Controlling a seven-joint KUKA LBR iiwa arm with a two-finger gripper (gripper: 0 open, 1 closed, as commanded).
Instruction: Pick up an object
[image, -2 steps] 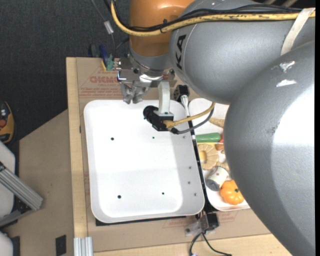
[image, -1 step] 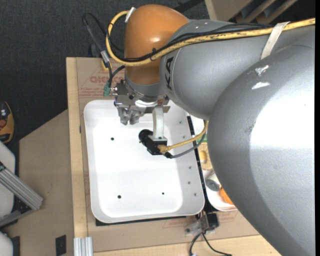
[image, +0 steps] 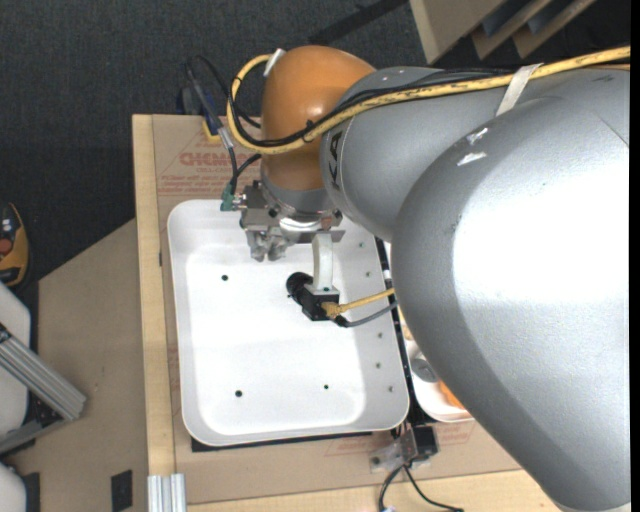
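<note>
Where the arm stands: the grey arm (image: 480, 200) leans in from the right, its orange band over the far end of the left bin (image: 260, 400).
Gripper: the gripper (image: 300, 262) hangs low over the upper middle of the left bin's floor; whether it is released, clenched or grasping anything, I cannot tell from this angle.
Dark piece: a small black piece (image: 303, 292) sits right under the gripper, beside a yellow cable (image: 365, 298); it may be part of the tool or an object, and I cannot tell which.
Left bin floor: plain white where it shows, with a few small dark dots.
Right bin: the right bin (image: 422, 372) is mostly covered by the arm; an orange-and-white thing (image: 447, 400) peeks out at its near end.
Step in hand: probably a grasp attempt, low in the left bin; nothing can be called held.
Next move calls for: a straight lift clear of the floor, which would show whether anything comes up; if not, a fresh try is needed, likely in the right bin.
</note>
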